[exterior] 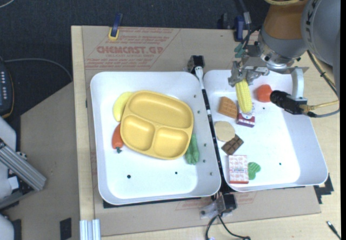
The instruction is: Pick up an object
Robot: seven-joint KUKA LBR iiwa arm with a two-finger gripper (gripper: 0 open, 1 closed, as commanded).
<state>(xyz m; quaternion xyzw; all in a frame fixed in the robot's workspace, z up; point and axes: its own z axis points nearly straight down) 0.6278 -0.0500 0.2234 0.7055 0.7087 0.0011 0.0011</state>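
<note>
Corn cob (244, 97) is seen pinched at its upper end by the pincer (241, 80), at twelve o'clock in the right bin (303, 147); lift judged under way, clearance unconfirmed.

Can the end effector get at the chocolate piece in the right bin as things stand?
Probably yes. The chocolate piece lies flat with nothing on top, and the end effector hangs above the same bin's far side.

Two white bins (102, 125), one yellow tray (155, 124), one corn cob (244, 97)
</note>
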